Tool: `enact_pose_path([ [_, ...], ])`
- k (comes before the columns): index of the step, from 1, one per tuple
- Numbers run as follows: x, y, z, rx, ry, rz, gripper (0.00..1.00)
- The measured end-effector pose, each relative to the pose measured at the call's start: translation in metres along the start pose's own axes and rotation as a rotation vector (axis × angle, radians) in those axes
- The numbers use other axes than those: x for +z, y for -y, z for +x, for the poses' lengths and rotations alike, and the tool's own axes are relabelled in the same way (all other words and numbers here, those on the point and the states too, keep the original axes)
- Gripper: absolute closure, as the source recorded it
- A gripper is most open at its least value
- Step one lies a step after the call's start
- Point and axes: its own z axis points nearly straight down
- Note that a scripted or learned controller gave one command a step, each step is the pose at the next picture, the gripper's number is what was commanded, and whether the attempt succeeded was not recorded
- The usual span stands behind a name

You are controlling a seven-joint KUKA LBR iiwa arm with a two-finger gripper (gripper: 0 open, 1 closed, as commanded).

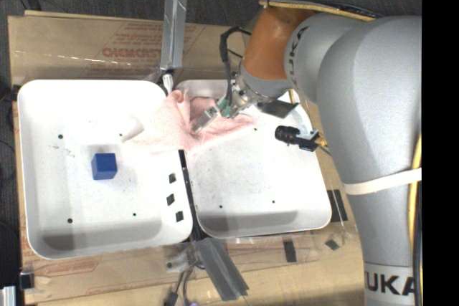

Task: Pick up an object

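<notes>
The pale pink cloth (188, 124) is the soft, crumpled thing here: thin fabric, bunched into folds, faintly rosy against the white plastic. Taking the divide between the two bins as landmark, the cloth lies draped right across its far end, one flap spreading left into the left bin (43, 154) and the rest heaped in the far-left corner of the right bin (301, 215).

Well to the left of that divide, near the middle of the left bin's floor, sits one small blue cube (105, 165), square-edged and apart from the cloth. That makes one cube, one cloth, two bins, all on the counter (64, 46) (a brown, cardboard-like surface with red lettering).

Just right of the divide, the claw (214, 115) comes down onto the cloth's bunched part, its tips pressed into the folds. Fabric sits around the tips, but whether they are apart or closed, and whether any cloth is truly pinched between them, I cannot tell. Further right, the one grey arm (358, 104) with its orange band bulks over the right bin's far-right side.
</notes>
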Motion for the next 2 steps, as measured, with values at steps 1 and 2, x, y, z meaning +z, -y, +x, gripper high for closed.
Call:
enact_pose_path([
  [1,0.011,0.001,0.0,-0.012,-0.001,0.0,0.0],
  [2,0.0,0.0,0.001,-0.016,-0.001,0.001,1.0],
])
